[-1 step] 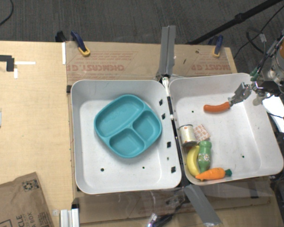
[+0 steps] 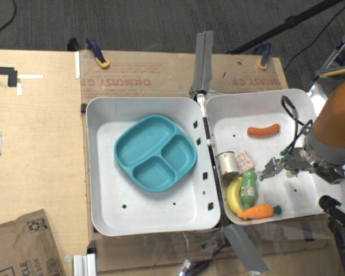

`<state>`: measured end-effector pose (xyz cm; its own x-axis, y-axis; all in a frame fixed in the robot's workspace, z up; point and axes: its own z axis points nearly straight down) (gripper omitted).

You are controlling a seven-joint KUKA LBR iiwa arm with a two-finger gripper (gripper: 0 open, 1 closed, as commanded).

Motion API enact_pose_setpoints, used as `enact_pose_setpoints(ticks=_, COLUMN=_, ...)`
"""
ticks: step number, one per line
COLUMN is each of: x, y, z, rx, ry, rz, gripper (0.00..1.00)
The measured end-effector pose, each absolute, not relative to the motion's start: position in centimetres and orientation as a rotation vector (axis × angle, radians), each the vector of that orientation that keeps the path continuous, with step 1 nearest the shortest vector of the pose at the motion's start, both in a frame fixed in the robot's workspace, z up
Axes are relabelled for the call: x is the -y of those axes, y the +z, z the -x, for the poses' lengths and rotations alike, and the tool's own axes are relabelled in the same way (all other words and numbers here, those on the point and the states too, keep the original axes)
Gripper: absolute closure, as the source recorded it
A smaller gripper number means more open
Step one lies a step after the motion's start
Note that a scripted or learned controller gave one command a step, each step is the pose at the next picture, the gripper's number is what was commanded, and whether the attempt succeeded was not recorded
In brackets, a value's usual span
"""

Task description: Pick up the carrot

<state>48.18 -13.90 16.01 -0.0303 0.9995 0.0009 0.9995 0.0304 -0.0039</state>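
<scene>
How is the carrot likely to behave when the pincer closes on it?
The carrot looks tapered and smooth, so it may slip toward its thin end. Rounded, it could roll. It lies against the bin wall beside the banana, so room looks tight.

From my station, the carrot (image 2: 256,212) looked like smooth matt plastic. At its eleven o'clock a small can (image 2: 227,164) showed shiny metal. The teal plate (image 2: 155,152) at nine o'clock looked like smooth plastic, faintly glossy. Both bins (image 2: 103,171) appeared smooth white plastic with sheen. Beneath lay matt brown cardboard (image 2: 155,73) and pale wood (image 2: 34,148).
</scene>
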Motion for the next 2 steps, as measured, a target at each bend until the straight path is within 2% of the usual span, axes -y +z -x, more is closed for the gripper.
enact_pose_setpoints(ticks=1, x=12.19, y=10.13, z=-48.40, rx=2.321, ry=-0.016, rz=2.149, gripper=0.00)
enact_pose_setpoints(ticks=2, x=12.89, y=10.05, z=-48.30, rx=2.375, ry=-0.013, rz=2.084, gripper=0.00)
